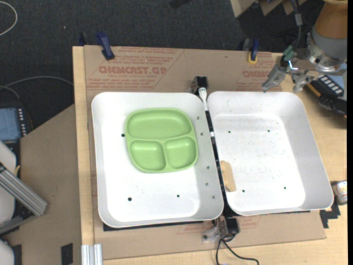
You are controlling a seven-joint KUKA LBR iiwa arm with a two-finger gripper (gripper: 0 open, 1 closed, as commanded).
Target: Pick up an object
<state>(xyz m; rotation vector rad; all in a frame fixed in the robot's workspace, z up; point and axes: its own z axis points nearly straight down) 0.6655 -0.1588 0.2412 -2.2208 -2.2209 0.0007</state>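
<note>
Fingers (274,79) spread open and empty, my gripper (285,77) hangs over the far rim of the right bin (309,148). The one object, a green divided plate (161,139), lies flat in the left bin (105,148), well apart from me. I judge its low, broad shape risky: my fingers could slide off the rim or close on nothing.

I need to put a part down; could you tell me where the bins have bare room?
The right white bin has bare floor. In the left white bin, the green divided plastic plate crowds the middle; a strip below it is free.
</note>
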